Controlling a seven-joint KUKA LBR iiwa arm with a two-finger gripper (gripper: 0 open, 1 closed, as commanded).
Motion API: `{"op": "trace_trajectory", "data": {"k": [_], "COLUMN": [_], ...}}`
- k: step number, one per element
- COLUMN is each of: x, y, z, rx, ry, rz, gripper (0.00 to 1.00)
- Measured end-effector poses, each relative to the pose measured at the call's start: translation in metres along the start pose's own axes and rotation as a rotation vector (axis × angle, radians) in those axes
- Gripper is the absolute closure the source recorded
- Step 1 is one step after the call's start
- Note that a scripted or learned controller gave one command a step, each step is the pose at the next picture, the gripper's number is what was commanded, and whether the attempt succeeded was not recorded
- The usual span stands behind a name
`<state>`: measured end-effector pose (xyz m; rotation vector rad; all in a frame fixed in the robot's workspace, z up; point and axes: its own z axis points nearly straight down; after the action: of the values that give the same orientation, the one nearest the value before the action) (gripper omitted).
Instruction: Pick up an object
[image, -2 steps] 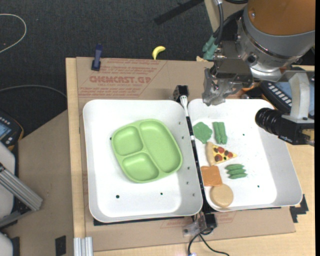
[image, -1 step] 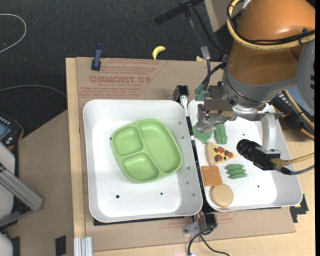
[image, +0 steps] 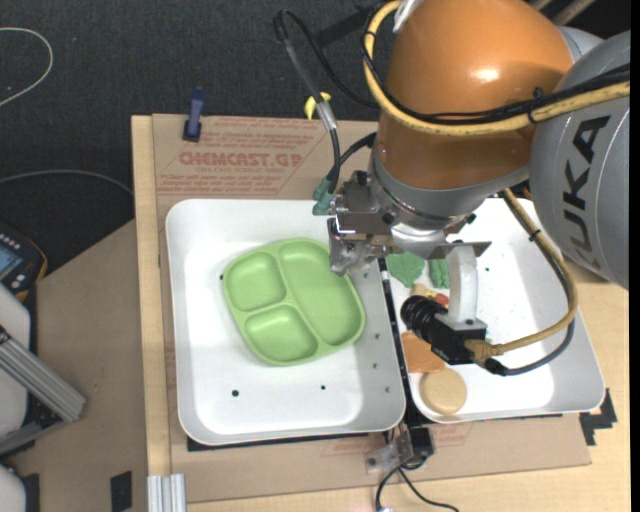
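Observation:
A light green divided plate (image: 285, 300) with three compartments lies in the middle of the left bin (image: 192, 330). My gripper (image: 343, 256) hangs over the plate's upper right rim, close to the wall between the two bins. Whether it touches the plate cannot be told, and nothing is seen held in it. The large grey and orange wrist hides much of the right bin's far part.
In the right bin (image: 565, 375) a tan round disc (image: 443, 392) sits at the near left corner, with an orange-brown piece (image: 418, 352) just behind it. A dark green item (image: 405, 267) peeks out under the wrist. A cardboard sheet (image: 240, 150) lies behind the bins.

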<state>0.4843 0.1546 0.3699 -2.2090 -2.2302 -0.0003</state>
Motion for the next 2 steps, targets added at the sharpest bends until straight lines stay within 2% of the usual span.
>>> {"op": "trace_trajectory", "data": {"k": [1, 2], "x": [-0.01, -0.041], "y": [0.032, -0.005], "z": [0.131, 0.034], "rx": [0.012, -0.01], "ry": [-0.007, 0.0], "rz": [0.012, 0.013], "gripper": [1.0, 1.0]}}
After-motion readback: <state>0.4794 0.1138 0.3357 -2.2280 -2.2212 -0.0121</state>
